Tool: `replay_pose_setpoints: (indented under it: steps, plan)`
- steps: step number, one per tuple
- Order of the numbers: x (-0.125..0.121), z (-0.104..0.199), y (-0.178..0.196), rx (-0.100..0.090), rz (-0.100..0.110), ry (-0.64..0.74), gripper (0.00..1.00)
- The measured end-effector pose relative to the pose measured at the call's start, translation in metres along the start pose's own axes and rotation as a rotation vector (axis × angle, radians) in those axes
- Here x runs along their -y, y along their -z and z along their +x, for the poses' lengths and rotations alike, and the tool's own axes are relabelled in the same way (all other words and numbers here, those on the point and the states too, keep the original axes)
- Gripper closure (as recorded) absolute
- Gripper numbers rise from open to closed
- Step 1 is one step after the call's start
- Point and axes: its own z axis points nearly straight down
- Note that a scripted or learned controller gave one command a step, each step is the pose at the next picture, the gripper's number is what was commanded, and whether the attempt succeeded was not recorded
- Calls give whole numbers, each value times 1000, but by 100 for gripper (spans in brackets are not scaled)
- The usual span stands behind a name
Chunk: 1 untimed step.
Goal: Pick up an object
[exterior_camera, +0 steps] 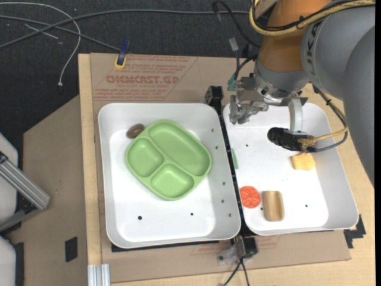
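Note:
My gripper (pixel 239 118) hangs over the far left corner of the right bin (pixel 333 219), open, with nothing between its fingers. In that bin a yellow block (pixel 303 161) lies toward the right. A red-orange disc (pixel 249 197) and a tan cylinder (pixel 272 205) lie side by side near the front. All three are well in front of the gripper and apart from it. A green divided plate (pixel 168 158) lies in the middle of the left bin (pixel 119 219), with a small brown object (pixel 136 131) at its far left corner.
A thin green sliver (pixel 234 158) sits against the wall between the bins. The bins rest on a cardboard sheet (pixel 149 76) with a blue clip (pixel 122 53) at its far edge. Cables (pixel 47 25) lie on the dark floor behind.

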Motion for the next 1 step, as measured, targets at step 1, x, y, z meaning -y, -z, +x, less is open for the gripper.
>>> replay_pose_setpoints:
  steps: [1]
  plan:
    - [-22,55,-5,-1,1,0,100]
